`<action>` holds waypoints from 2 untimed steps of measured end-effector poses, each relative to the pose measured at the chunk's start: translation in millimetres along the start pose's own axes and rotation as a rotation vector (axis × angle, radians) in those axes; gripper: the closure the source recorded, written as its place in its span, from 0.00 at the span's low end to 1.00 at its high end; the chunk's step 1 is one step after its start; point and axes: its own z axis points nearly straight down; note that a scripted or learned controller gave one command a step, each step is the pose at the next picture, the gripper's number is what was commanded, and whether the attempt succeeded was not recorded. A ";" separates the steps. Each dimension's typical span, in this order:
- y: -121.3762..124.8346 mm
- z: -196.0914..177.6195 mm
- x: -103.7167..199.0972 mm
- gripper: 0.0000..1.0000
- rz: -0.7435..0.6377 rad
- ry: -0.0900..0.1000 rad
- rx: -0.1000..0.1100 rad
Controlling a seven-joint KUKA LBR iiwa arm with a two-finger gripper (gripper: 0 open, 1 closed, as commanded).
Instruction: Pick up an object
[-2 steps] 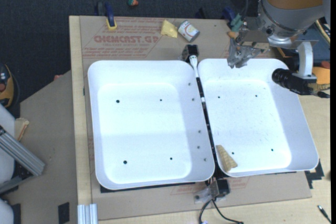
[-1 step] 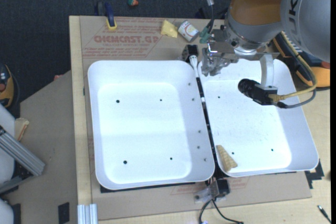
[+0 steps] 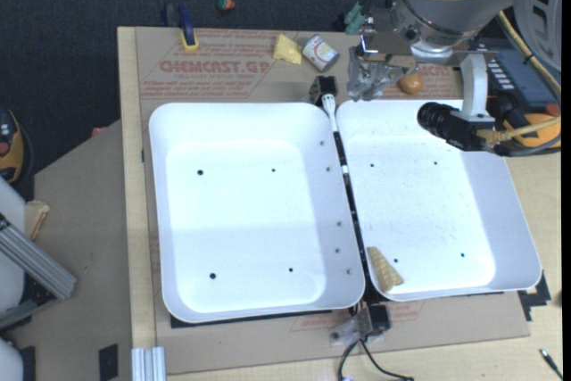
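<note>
Tan wedge [image 3: 384, 269] lies in right bin's [image 3: 500, 219] near-left corner.

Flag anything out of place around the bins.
Several small things lie on the bench behind the bins, not in them: a yellow wedge, a small box and a brown ball. A tan cone sits in the right bin's near-left corner.
</note>
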 end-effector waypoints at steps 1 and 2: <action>10.8 84.8 60.5 1.00 -0.001 -0.001 0.018; 14.8 146.7 134.7 1.00 -0.003 -0.001 0.018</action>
